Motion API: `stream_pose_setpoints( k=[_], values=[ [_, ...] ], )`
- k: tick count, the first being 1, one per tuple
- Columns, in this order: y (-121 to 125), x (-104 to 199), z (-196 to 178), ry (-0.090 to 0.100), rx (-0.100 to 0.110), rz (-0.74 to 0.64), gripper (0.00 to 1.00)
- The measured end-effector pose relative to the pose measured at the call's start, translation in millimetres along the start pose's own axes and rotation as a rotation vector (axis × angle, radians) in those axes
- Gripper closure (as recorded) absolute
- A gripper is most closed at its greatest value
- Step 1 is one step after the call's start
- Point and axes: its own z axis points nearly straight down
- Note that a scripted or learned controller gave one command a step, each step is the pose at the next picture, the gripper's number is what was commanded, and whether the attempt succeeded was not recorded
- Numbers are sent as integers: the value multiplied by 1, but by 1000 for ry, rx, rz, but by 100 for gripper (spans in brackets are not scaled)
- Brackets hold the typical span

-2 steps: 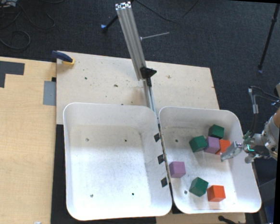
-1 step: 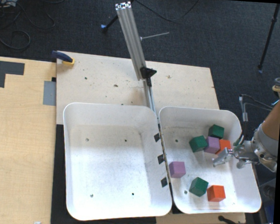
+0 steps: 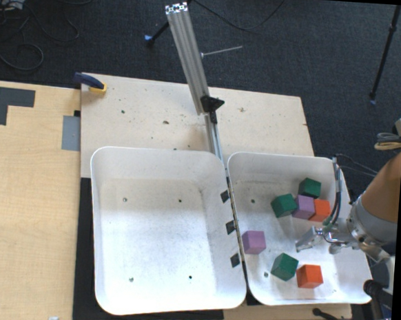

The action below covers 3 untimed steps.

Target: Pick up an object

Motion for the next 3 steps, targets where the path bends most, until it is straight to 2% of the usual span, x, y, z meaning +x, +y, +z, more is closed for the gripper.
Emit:
stream_pose_setpoints(
  k=[1, 2, 3],
  values=[
    [1, 0, 30, -1, -8, 2, 0],
    [0, 0, 20, 0, -7, 9, 100],
    [11, -4, -34, -4, -12, -2, 100]
  ],
)
